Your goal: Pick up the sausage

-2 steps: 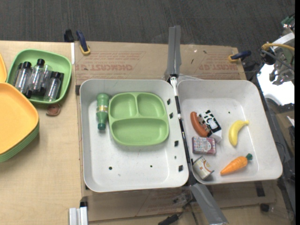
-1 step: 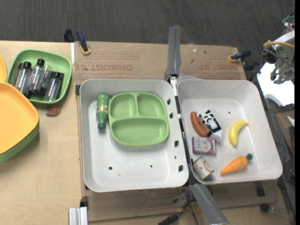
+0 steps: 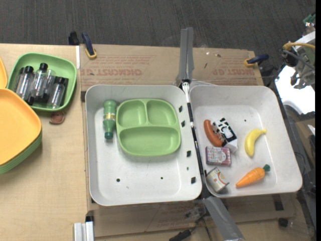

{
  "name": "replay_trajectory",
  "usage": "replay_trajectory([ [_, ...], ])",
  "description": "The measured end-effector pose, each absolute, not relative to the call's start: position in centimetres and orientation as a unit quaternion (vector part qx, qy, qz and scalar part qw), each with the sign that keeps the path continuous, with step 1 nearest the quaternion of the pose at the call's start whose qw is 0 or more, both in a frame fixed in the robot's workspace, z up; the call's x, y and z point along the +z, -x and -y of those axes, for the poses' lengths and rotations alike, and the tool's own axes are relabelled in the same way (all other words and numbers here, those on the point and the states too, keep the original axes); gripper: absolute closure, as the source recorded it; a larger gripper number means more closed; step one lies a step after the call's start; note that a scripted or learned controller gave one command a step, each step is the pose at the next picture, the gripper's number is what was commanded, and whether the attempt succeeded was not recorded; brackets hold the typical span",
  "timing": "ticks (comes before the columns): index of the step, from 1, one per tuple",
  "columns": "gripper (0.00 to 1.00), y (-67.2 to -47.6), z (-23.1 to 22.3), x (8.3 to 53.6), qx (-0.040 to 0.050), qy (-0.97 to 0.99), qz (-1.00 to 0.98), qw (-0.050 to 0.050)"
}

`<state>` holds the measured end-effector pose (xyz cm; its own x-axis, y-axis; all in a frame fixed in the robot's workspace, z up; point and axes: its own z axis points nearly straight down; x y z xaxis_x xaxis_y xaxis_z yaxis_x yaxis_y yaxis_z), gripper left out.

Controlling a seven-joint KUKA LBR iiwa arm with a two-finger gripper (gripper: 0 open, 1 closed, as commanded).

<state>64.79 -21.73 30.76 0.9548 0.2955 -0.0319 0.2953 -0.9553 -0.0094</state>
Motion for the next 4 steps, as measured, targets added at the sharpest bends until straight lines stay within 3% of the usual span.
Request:
replay_trajectory([
  [2,1.0,-64.8,21.7,32.2,0.0208,0.988,0.153,0.003],
  [3,1.0,-64.8,22.1,33.5,0.0027,0.995,0.103,0.001],
  [4,1.0,-64.8,22.0,34.2,0.0051,0.994,0.105,0.002],
])
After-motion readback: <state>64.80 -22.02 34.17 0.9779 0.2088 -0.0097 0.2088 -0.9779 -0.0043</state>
